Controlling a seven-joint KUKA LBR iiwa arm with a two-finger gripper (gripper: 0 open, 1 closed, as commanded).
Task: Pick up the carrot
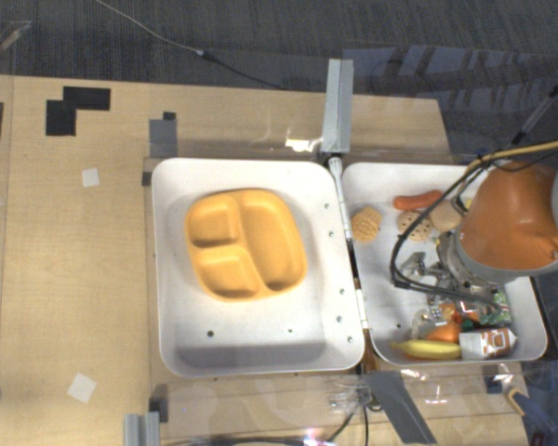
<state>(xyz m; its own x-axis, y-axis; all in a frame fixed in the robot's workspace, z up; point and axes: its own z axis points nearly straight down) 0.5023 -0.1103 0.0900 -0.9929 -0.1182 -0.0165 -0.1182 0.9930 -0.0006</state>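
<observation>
So, quick rundown:

Carrot: the orange bit (453, 321) in the right bin (383, 249), near its front edge, mostly covered by the arm; can't tell which way its long axis runs.

Tool: (446, 307) sits right over that front clutter, basically on top of the carrot. Can't tell how it's set, the wrist hides that.

Neighbours: banana (428, 348) just in front along the front wall, a small carton (488, 344) just to its right, all packed close.

Room: tight at the front wall; more bare floor toward the bin's left side, near the cookie (365, 223). Sausage (417, 200) is well back.

Left bin: yellow divided plate (245, 242), out of the way.

My guess: straight-down reach, little sideways slack.
</observation>
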